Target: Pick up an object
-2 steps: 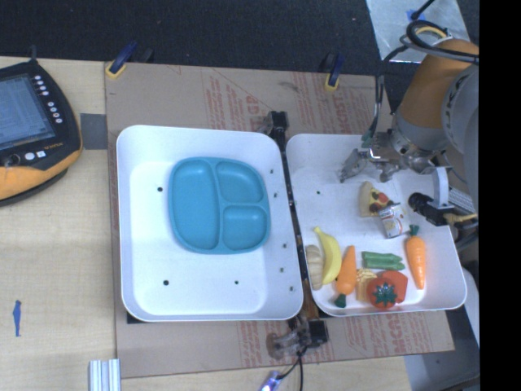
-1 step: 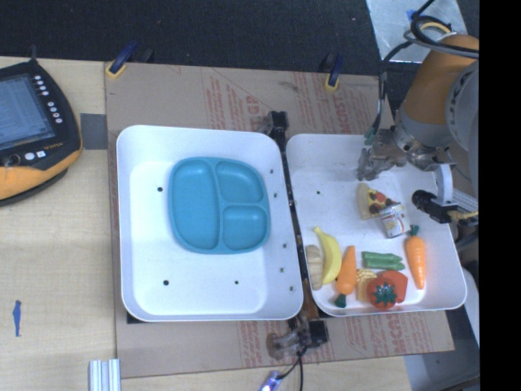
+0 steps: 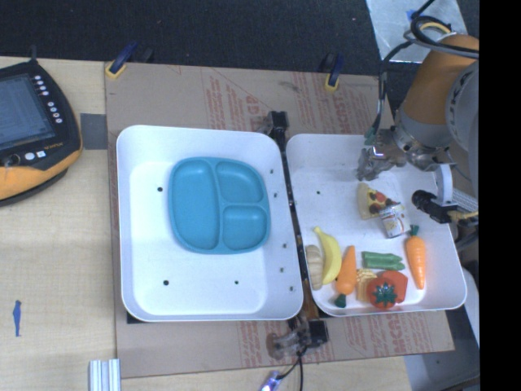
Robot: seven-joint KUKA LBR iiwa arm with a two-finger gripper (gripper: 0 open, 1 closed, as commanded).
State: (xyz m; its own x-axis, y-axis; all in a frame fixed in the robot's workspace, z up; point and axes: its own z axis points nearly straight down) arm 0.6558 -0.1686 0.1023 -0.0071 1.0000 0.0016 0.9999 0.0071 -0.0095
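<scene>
Bottom-edge clamp hardware (image 3: 295, 338) sits at 6 o'clock between the two bins, nearest the lens. Left bin (image 3: 138, 292) holds a blue divided plate (image 3: 218, 204), centred, nothing else visible in it. Right bin (image 3: 326, 149) carries the toy food, all crowded toward its 5 o'clock half: banana (image 3: 329, 253) beside a tan piece (image 3: 313, 263) at the bin's left wall; orange carrot (image 3: 347, 270) just right of the banana; green pod (image 3: 383, 260) above a red tomato-like piece (image 3: 388, 290); second carrot (image 3: 416, 259) at the bin's 3 o'clock edge. Pizza slice (image 3: 372, 199) and small can (image 3: 392, 220) lie touching or nearly so, mid-bin, toward 1 o'clock of the pile.

Arm (image 3: 435, 80) enters from 2 o'clock, orange band over grey wrist. Tool (image 3: 374, 164) hangs low over the right bin's far half, just above the pizza slice at its 12 o'clock. Cannot tell whether it is released or clenched; finger tips are too dark and small. Nothing seen between them.

Teach pendant (image 3: 28, 133) lies on the worktop (image 3: 57, 259) at 9 o'clock, well apart from the bins. Brown cardboard sheet (image 3: 203, 96) underlies both bins, clipped at 12 o'clock by blue clamps (image 3: 120, 59).
</scene>
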